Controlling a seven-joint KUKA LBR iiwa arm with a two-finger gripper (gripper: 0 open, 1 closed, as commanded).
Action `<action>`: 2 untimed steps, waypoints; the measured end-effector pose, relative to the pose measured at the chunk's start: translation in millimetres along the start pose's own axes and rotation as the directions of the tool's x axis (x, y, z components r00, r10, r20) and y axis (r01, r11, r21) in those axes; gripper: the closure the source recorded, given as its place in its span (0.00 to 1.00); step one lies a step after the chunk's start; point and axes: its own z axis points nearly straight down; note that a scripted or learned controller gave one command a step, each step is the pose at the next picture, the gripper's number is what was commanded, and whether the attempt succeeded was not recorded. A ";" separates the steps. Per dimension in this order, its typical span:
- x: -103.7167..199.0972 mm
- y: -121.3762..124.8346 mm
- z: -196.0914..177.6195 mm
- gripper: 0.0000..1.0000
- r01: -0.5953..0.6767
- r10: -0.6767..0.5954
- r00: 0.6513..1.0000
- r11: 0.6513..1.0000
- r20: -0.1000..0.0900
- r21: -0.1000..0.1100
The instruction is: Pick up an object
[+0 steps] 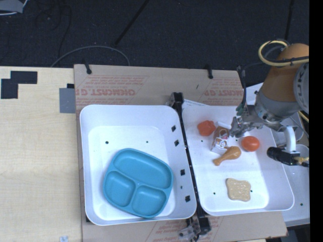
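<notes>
- Bench: two shallow white bins side by side, left bin (pixel 93 122) and right bin (pixel 272 185), seated on a cardboard sheet (pixel 151 87).
- Left bin contents: one blue divided tray (pixel 137 182), three compartments, lying flat toward the near side.
- Right bin contents, far half: an orange-red lump (pixel 206 128); just beside it a small brown-and-white packet (pixel 220 138); a red round item, tomato-like, (pixel 250 143); a tan drumstick-shaped piece (pixel 228 155) between packet and tomato, a little nearer.
- Right bin contents, near half: a flat tan slice, toast-like, (pixel 238 189), well apart from the rest.
- Arm: grey with orange band, reaching in from the right, wrist low over the far half of the right bin.
- Gripper (pixel 237 130): tip down between packet and red round item. Whether it stands apart or together cannot be told from here; nothing is visibly lifted.
- Step in hand, as judged: descent onto a candidate object; the pick is not yet made.
- Likely target: packet or red round item; which one cannot be told.
- Next move calls for: settling squarely over one item, closing, then a straight lift. The cluster is tight, so a neighbour may be nudged.
</notes>
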 end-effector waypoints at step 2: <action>-2.0 7.9 -115.8 1.00 0.000 0.000 1.000 1.000 0.001 -0.003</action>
